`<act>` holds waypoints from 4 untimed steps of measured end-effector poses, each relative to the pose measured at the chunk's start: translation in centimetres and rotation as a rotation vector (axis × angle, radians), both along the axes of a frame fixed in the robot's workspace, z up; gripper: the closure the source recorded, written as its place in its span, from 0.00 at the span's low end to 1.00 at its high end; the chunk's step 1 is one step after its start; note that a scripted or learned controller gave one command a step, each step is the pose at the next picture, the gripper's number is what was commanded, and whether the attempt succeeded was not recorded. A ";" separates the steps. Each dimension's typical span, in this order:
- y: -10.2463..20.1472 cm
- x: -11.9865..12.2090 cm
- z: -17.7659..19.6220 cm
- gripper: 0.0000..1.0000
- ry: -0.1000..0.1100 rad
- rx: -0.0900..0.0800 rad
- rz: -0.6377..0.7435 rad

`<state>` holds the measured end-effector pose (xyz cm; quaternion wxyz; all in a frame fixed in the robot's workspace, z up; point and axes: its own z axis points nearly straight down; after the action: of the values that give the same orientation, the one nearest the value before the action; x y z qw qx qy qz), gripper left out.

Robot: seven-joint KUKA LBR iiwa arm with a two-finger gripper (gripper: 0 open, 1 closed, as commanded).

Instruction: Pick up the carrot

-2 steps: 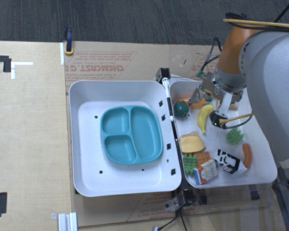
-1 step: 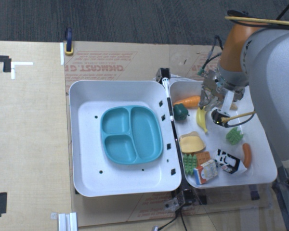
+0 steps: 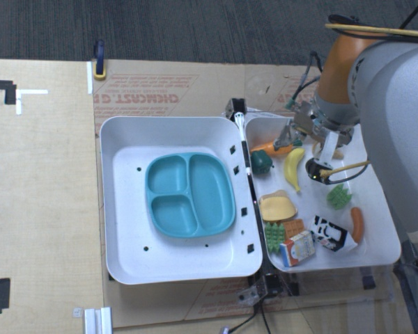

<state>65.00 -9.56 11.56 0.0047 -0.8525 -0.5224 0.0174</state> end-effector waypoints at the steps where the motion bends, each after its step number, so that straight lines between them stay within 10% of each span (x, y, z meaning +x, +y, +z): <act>1: -0.3 0.7 -2.5 0.00 -0.022 -0.003 -0.673; 3: -0.4 -12.1 -2.5 0.00 -0.030 -0.004 -0.839; 4: -0.5 -12.0 -1.6 1.00 -0.027 -0.003 -0.844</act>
<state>52.99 -10.06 9.95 0.0034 -0.9918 -0.1276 0.0034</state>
